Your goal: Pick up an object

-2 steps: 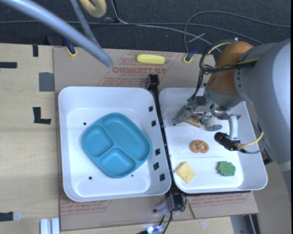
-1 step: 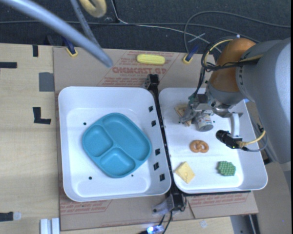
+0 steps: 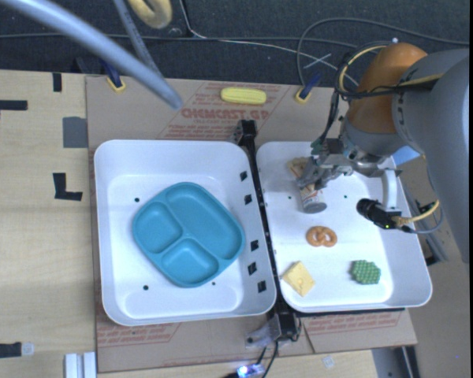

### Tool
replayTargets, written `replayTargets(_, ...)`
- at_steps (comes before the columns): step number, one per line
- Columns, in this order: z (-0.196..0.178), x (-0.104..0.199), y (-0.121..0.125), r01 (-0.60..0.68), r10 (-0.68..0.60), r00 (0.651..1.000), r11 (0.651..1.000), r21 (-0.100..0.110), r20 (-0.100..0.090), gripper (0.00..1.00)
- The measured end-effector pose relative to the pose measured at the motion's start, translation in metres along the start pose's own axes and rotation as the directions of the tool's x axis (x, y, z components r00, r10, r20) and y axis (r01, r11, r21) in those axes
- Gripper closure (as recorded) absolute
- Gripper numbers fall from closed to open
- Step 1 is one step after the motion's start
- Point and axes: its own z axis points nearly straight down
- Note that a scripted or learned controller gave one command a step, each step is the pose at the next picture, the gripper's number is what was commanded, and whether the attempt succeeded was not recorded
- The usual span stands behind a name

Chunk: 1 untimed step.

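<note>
Over the right bin point(image 3: 410, 290), the robot's hand point(image 3: 314, 186) hangs directly above a small grey cup point(image 3: 313, 203); whether it grips cannot be told, with a pretzel point(image 3: 322, 236) lying nearer the camera.

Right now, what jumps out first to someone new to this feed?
The blue divided plate dominates the left bin. In the right bin, the claw hangs over a small grey object near the far end, with a pretzel, a yellow wedge and a green knobbly piece nearer the camera. A yellow banana-like piece lies on the cardboard beyond the bins.
</note>
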Motion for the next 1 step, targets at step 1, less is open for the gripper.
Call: replayTargets(1, -0.0474, -0.0068, -0.0045, -0.002, 0.002, 1.000, 1.000, 0.000, 0.001, 1.00)
